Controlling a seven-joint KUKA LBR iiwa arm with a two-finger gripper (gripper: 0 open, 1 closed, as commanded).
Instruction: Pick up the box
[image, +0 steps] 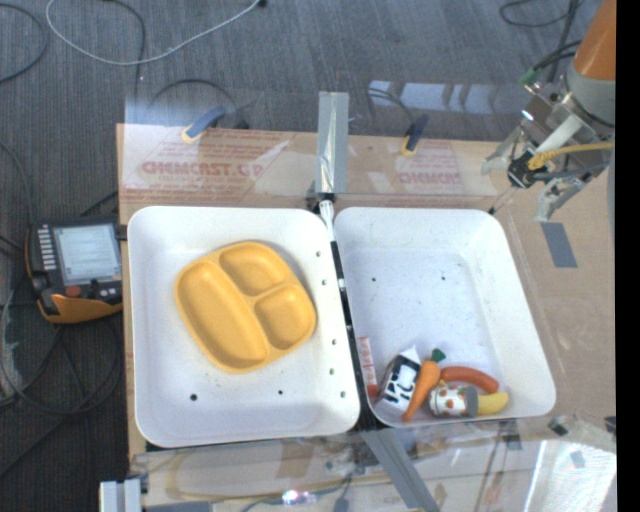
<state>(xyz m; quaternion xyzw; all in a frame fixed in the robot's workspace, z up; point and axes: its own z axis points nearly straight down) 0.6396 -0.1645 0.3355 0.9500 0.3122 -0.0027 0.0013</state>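
From the camera view, two white bins sit side by side on the counter. The left bin holds a yellow plate with three parts. The plate lies near the middle of that bin, a bit tilted.

The right bin has a small pile of things in its near corner, at the bottom of the view. The box is there. It is small, black and white, and it lies tilted close to the bin's left wall. A toy carrot lies right beside it, touching it. Next to the carrot are a red sausage, a small round can and a yellow banana, all packed close together.

The arm comes in at the top right. Its jaws hang over the counter just past the far right corner of the right bin, well apart from the box. They hold nothing. I cannot tell if they are open or closed.

A small screen device sits on the floor to the left of the counter.
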